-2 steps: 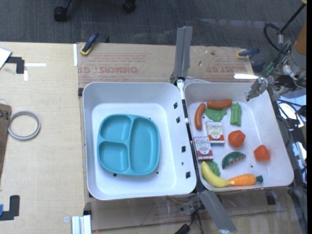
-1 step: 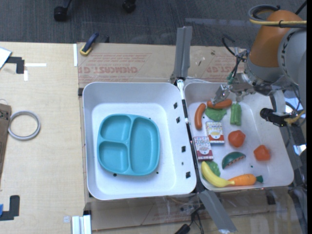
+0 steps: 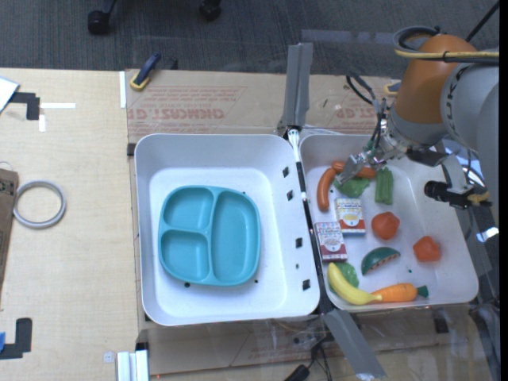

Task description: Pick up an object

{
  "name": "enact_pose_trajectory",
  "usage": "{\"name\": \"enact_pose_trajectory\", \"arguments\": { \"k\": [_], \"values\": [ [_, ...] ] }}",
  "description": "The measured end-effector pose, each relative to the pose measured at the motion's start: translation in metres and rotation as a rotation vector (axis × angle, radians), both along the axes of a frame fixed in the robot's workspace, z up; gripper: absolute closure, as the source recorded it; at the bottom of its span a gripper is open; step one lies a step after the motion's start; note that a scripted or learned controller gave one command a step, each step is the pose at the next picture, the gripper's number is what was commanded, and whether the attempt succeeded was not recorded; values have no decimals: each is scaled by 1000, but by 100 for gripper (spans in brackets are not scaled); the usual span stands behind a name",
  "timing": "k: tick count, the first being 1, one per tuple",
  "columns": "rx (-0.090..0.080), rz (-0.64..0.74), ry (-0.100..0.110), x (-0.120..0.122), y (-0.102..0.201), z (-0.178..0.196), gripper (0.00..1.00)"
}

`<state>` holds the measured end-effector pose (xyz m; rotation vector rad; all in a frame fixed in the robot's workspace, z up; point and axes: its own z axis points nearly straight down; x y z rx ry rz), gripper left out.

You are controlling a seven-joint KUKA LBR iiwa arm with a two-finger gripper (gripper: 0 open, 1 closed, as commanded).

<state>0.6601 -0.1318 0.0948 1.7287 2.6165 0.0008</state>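
Observation:
My gripper [image 3: 361,165] is low over the far left part of the right bin [image 3: 452,296], just above a green leafy toy [image 3: 352,186]. Around it lie an orange sausage [image 3: 324,189] and a green pickle [image 3: 384,186]. Further toward the front are two small cartons [image 3: 350,215] [image 3: 330,240], a red tomato [image 3: 385,225], a second red fruit [image 3: 426,249], a watermelon slice [image 3: 380,259], a banana [image 3: 348,286] and a carrot [image 3: 397,293]. Nothing is visibly lifted off the bin floor.
The left bin [image 3: 151,181] holds a teal divided plate [image 3: 210,235]. A tape roll [image 3: 37,204] lies on the wooden bench at the left. A blue and yellow tool [image 3: 145,71] rests behind the bins. A grey post [image 3: 298,82] stands at the bins' far junction.

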Motion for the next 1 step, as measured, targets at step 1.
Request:
{"name": "enact_pose_trajectory", "arguments": {
  "k": [1],
  "values": [
    [2, -1, 10, -2, -1, 8, 100]
  ]
}}
